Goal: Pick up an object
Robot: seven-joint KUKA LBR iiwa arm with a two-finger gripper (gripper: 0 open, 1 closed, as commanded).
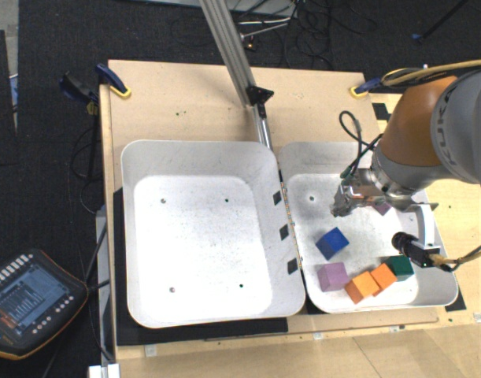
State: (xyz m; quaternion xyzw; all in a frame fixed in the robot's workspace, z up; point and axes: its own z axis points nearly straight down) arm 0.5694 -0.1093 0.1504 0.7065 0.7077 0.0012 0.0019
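Note:
Several blocks lie in the right bin (312,187): a blue cube (332,242) in the middle, a purple cube (331,276) near the front, an orange cube (363,284) to its right and a green cube (398,268) further right. My gripper (344,203) hangs over the bin's centre, a little behind and to the right of the blue cube. A small purple piece (380,208) peeks out just right of the gripper, mostly hidden by the wrist.
The left bin (146,172) sits beside the right one. A metal pole (232,46) slants down to the gap between the bins. A teach pendant (27,302) lies off the bench at front left.

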